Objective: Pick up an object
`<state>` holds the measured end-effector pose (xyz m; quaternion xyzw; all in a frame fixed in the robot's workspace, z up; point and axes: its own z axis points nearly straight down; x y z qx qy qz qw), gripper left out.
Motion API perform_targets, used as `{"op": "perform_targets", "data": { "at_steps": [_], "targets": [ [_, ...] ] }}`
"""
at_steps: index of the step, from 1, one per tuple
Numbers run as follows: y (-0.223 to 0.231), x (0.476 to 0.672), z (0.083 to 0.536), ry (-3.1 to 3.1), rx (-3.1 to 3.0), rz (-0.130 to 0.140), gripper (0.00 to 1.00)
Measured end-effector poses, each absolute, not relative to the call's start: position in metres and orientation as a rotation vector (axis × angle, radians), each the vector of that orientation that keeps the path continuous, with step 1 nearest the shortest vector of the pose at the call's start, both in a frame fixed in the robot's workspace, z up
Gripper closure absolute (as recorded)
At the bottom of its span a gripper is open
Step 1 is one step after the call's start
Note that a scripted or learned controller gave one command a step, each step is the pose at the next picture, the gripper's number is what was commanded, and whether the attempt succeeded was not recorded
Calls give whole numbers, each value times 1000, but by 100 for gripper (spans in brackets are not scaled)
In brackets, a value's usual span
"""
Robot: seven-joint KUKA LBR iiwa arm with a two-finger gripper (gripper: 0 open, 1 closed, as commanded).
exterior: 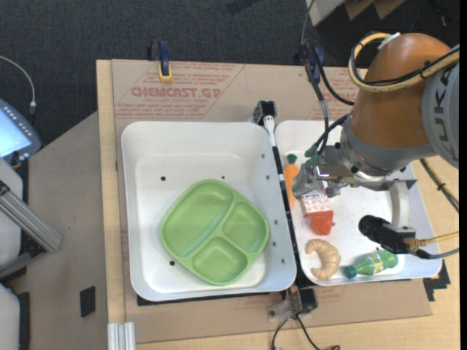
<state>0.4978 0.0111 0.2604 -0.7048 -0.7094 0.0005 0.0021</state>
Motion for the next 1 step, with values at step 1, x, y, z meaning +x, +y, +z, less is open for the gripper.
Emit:
{"op": "perform_targets", "data": {
  "at_steps": [1],
  "targets": [
    [57, 486, 255, -2224, -2214, 2, 100]
  ]
}}
